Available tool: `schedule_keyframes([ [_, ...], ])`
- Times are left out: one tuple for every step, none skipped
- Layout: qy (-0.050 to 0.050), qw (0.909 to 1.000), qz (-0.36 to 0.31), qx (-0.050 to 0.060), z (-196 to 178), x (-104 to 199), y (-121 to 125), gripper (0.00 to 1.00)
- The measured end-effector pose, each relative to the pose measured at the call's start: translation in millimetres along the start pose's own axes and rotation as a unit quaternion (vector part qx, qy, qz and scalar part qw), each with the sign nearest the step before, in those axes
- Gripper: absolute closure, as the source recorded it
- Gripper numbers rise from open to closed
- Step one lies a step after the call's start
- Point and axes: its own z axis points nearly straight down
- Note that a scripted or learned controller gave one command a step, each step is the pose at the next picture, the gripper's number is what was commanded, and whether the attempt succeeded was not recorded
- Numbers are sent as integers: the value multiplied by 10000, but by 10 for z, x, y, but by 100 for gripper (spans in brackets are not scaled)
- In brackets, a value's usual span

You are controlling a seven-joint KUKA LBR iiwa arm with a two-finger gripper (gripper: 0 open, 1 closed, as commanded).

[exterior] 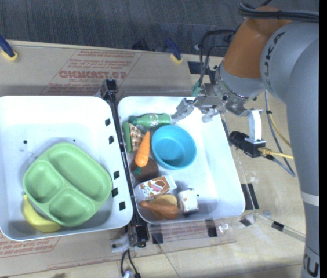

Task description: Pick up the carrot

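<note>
I see the carrot [143,149] lying in the right bin [224,161], touching the blue bowl [174,146] on its left side. My gripper [192,110] hovers above the bowl's far rim, fingers spread, empty. I'm mid-approach; next I'd shift left and descend.

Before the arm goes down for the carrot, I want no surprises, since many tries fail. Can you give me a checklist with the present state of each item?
1. Carrot in view in the right bin: ok.
2. Carrot top unobstructed: ok.
3. Room beside it: not ok; blue bowl and green bottle crowd it.
4. Gripper above the carrot: not ok; it is off toward the bin's far edge.
5. Gripper free of objects: cannot tell.
</note>
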Motion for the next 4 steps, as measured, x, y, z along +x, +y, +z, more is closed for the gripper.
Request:
schedule_keyframes([
  [-32,9997,241,-70,1337,444,-44,0],
  [-34,9998,190,-46,1227,450,-38,100],
  [-2,9917,1282,3,409,1154,-191,100],
  [-4,9917,1288,5,411,1147,-192,0],
])
